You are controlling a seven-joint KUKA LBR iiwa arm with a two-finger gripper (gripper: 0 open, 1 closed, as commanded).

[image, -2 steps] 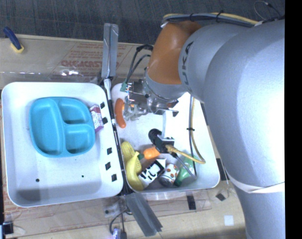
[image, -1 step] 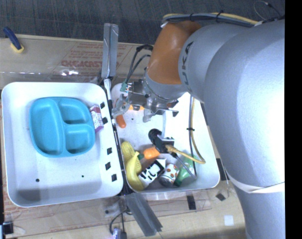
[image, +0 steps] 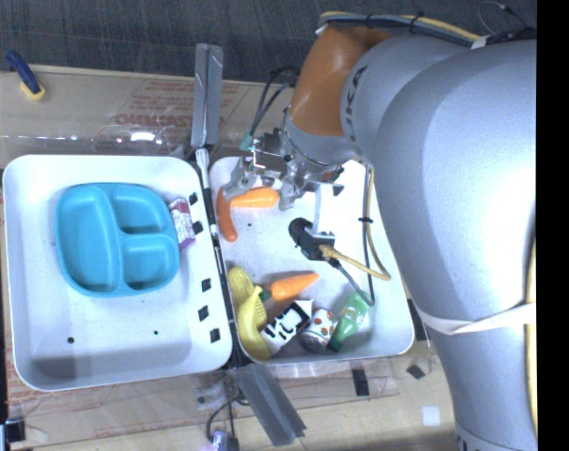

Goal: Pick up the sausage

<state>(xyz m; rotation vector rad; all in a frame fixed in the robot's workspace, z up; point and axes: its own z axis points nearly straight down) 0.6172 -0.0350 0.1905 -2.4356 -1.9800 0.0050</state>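
- The gripper [image: 261,192] is seen over the far end of the right bin [image: 390,341], a shallow tray of smooth white plastic.
- The fingers [image: 289,195] are seen spread fairly wide. They are pale metal with blunt tips.
- A short, tapered orange piece [image: 254,198] with a matte surface is seen lying crosswise between the fingertips. Whether it is gripped cannot be told.
- The sausage [image: 225,219], a smooth reddish-orange cylinder with rounded ends, is found just beside the fingertip on the view's left. It extends from there toward the camera along the bin wall and lies flat in the bin.
- A carrot [image: 292,285], conical and orange, is noted well nearer the camera than the fingers.
- A curved yellow banana [image: 248,316] is noted just beyond the carrot, and a green bottle [image: 352,318] is noted near it.
- A glossy blue divided tray [image: 115,238] is recorded in the left bin [image: 40,355], well apart from the fingers.
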